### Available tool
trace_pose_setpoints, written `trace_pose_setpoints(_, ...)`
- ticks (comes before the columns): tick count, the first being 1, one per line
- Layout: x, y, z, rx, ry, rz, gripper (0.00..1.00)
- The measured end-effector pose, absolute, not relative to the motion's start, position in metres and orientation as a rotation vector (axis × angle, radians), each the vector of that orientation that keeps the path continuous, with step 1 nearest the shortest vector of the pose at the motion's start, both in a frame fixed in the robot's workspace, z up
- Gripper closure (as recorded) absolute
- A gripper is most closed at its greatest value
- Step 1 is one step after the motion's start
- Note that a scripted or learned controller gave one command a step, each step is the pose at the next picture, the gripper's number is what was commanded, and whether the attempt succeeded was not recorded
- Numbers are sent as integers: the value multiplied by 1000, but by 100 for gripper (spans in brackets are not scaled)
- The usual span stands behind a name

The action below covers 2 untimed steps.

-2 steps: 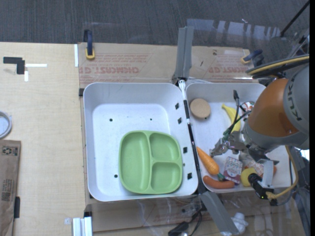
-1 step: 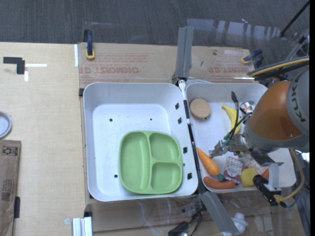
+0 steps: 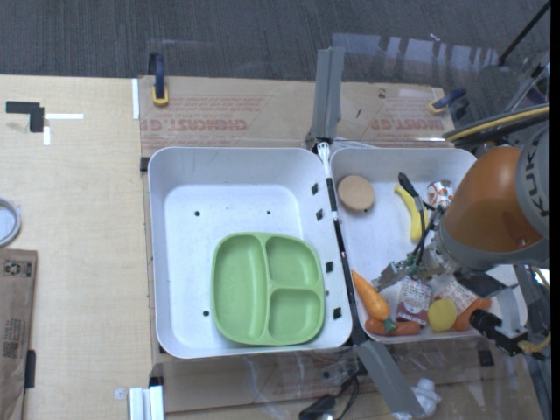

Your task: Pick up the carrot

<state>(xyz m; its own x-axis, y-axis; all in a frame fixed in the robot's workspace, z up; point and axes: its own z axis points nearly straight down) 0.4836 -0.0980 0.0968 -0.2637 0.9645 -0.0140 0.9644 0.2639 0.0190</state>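
Carrot [image 3: 370, 294] lies at the right bin's [image 3: 385, 226] near-left edge, slanted against the wall where it likely slid among clutter. Just beyond it the gripper [image 3: 404, 269] hangs low over the pile; how it is set I cannot tell. Farther back lie a banana [image 3: 411, 212] and a disc [image 3: 356, 192].

Worktop [image 3: 70, 217]: pale wood, lit evenly. Dark grey carpeted floor [image 3: 219, 16] is seen beyond its far edge. Printed cardboard sheet [image 3: 236, 112] is laid flat, held by yellow clamp [image 3: 158, 90].
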Motion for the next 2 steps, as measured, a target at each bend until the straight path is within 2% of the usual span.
trace_pose_setpoints(1,482,-98,104,1900,2484,7,100)
trace_pose_setpoints(2,478,12,191,1889,2511,-2,100)
